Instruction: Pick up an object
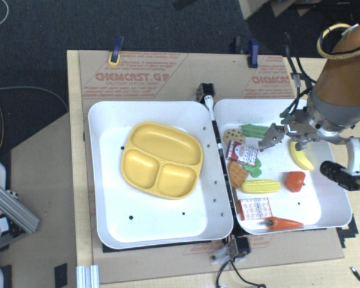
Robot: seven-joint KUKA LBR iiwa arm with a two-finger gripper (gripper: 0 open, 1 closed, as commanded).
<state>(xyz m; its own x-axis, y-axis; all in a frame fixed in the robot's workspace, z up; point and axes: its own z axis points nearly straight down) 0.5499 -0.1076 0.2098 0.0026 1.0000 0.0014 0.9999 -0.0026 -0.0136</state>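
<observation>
1. Nearest the camera, along the front edge of the right bin (333, 212), lie a red-and-white packet (255, 209) and an orange carrot (283, 224).
2. Left bin (108, 179): it carries one yellow divided plate (161, 159), set slightly toward the bin's back edge, with its two small compartments toward the front.
3. Right bin, left edge, back to front: a brown cookie (233, 135), a red-and-white wrapper (243, 155) and an orange waffle-textured piece (237, 174).
4. Right bin, middle: a green vegetable (255, 129) near the back, a corn cob (260, 186) lying crosswise toward the front, and a red pepper (294, 181) just right of the cob.
5. Arm pose: the grey arm (342, 83) enters over the right bin's back right corner, its orange band uppermost, with the wrist tilted down and leftward.
6. Gripper (286, 135): the fingers are spread apart with nothing between them. One grey finger (270, 138) points down-left toward the wrapper.
7. Target relation: a yellow banana (300, 155) lies near the bin's right edge, just beside and in front of the fingers, partly under the wrist; contact cannot be told.
8. Surface and room: both bins rest on a printed brown board (138, 74) held by a yellow clamp (114, 56) and a blue clamp (252, 53) at its back edge. Dark carpet (48, 17) surrounds the bench.
</observation>
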